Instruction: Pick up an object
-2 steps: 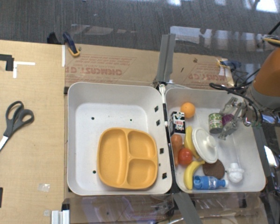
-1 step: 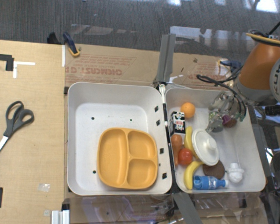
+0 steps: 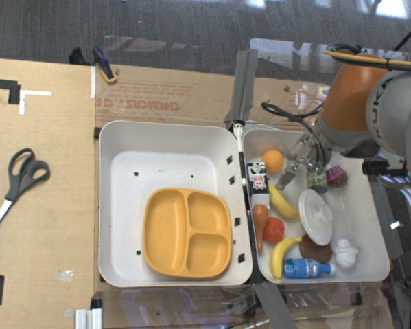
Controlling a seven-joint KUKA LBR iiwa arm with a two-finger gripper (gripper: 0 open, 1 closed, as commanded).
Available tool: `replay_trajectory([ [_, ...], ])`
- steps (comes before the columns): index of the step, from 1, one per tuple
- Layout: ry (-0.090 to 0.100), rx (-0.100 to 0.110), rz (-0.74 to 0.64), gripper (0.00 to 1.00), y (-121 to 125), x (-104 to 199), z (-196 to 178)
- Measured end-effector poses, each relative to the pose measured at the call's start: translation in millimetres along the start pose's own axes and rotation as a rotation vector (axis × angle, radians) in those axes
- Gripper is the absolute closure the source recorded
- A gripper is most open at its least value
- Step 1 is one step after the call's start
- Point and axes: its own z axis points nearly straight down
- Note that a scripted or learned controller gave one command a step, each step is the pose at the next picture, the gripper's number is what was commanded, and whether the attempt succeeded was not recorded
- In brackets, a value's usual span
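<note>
The pick looks not yet made: nothing sits between the fingers of the gripper (image 3: 303, 165), which hangs over the back of the right bin (image 3: 374, 224). Its fingers appear parted and hold nothing. An orange (image 3: 273, 160) lies just to its left, a banana (image 3: 283, 202) just below it, a purple object (image 3: 336, 175) to its right, and a white lid (image 3: 315, 216) below it.
</note>
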Motion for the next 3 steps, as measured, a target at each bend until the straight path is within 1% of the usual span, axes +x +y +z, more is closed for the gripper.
replay_trajectory([
  [1, 0.021, -0.006, 0.097, 0.00, -59, 11, 6],
  [2, 0.018, -0.006, 0.101, 0.00, -83, 1, 6],
  [3, 0.015, 0.002, 0.375, 0.00, 9, 10, 5],
])
